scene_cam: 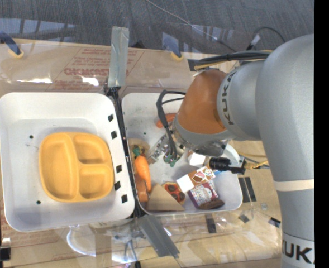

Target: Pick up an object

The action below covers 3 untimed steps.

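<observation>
Gripper (167,149) is seen lowered just right of the carrot (142,171); its grasp cannot be told.

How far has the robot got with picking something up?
Done: the grey arm with the orange band has reached into the right white bin, over the pile. In hand: nothing I can see lifted. Left: grabbing something, maybe the orange carrot. The yellow divided tray lies in the left white bin.

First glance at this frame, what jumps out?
The big grey arm with its orange band looms over the right bin, above a jumble that includes a carrot and a snack packet. In the left bin lies a yellow divided tray.
</observation>
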Tool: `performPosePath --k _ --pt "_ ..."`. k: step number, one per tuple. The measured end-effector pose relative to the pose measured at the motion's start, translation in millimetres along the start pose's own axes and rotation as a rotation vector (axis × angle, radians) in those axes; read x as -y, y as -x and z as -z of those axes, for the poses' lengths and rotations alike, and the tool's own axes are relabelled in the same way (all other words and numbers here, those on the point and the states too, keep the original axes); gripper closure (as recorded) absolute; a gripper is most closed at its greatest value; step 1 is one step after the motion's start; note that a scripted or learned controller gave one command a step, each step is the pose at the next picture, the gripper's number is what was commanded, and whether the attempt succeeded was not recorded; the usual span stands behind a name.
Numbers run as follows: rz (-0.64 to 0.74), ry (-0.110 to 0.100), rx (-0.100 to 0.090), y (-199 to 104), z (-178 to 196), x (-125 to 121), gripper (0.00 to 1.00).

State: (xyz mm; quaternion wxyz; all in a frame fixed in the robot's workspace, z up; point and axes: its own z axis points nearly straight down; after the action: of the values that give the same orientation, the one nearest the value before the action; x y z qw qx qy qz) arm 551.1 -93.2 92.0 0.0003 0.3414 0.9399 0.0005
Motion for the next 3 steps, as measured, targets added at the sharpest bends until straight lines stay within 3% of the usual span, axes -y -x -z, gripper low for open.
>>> performPosePath --k 1,2,3 --pt "0.713 -0.001 0.004 88 1 19 1.0" --pt "0.713 -0.001 0.003 88 1 19 0.0" --pt "0.902 -0.002 0.0 86 27 71 0.0"
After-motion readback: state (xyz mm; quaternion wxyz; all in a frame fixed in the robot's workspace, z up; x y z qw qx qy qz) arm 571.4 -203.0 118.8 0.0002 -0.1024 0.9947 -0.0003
